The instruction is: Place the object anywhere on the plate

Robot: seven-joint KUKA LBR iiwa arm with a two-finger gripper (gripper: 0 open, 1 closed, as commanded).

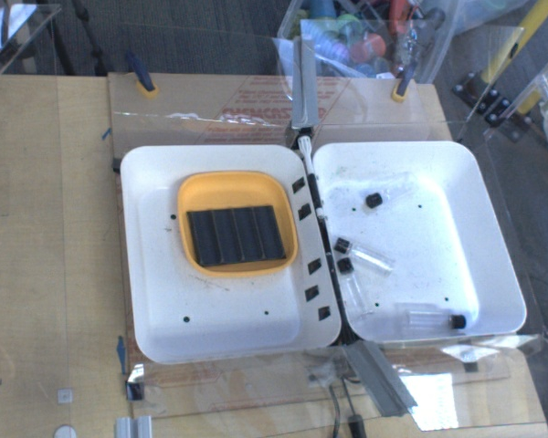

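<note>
Two white bins sit side by side, the left bin [155,290] touching the right bin [438,208]. In the left one rests a yellow plate [233,182], and a black ridged block [236,235] lies flat on it. The right bin holds two clear tubes [370,259] with black ends and a small black cap [374,201].
</note>
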